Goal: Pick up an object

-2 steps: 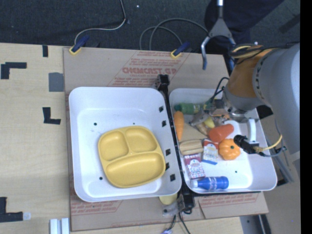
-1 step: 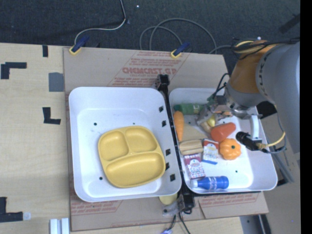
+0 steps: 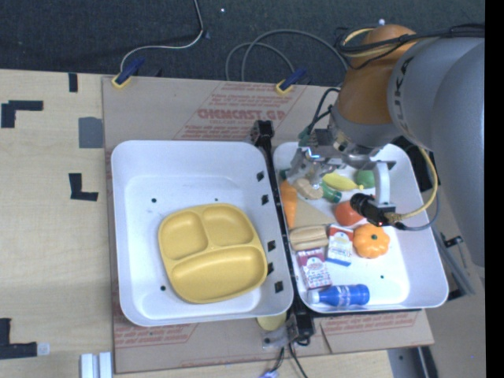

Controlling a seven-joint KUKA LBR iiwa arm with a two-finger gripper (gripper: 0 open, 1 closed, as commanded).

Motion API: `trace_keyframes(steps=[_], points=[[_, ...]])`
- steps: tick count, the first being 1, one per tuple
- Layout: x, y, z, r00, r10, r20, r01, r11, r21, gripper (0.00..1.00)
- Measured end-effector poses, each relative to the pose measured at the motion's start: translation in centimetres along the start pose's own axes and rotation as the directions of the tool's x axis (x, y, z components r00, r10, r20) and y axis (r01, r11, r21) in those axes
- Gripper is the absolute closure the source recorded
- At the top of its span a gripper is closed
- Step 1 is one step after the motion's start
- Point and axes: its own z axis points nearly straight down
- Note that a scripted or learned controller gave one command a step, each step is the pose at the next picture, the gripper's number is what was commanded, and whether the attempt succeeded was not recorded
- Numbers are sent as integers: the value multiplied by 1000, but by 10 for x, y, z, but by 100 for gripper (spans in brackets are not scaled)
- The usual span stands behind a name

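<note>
Camera view shows the tool (image 3: 309, 164) low over the far end of the right bin (image 3: 425, 286), its fingers too blurred to tell how they stand or whether they grip anything. The grey arm (image 3: 441, 93) covers that bin's far corner. Just beside the tool lie a yellow banana-like piece (image 3: 340, 183), partly hidden green item (image 3: 365, 177), and an orange pumpkin (image 3: 371, 242). A blue bottle (image 3: 340, 295) lies nearer. The left bin (image 3: 130, 172) holds a yellow divided plate (image 3: 213, 252).
</note>
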Motion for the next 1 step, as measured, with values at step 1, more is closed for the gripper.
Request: trace_keyframes(steps=[1], points=[[21, -36, -7, 1000, 9, 4, -9, 1000, 11, 100]])
